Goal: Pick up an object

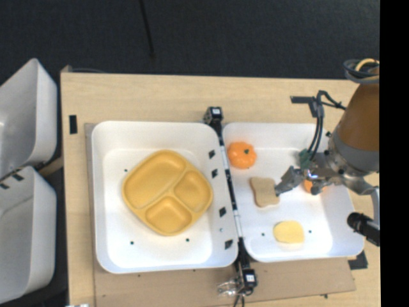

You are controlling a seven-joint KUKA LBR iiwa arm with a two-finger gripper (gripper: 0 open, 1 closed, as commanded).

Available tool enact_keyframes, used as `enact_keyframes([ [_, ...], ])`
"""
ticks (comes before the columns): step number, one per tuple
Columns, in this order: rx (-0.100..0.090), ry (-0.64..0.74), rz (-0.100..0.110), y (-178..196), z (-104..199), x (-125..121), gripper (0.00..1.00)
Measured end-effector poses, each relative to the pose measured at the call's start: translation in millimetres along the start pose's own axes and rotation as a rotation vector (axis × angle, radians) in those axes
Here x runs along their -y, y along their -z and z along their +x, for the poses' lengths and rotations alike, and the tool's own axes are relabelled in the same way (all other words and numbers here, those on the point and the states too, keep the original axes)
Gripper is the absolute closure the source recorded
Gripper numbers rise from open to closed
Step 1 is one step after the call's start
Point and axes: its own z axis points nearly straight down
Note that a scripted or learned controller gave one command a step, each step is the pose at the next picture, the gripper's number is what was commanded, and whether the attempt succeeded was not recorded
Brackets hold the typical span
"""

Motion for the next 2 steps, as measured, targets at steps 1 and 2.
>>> enact_keyframes([
  [1, 0.002, 0.002, -0.01, 4, 0, -2, 0.0],
  [2, 0.002, -0.002, -0.005, -52, 7, -7, 0.0],
])
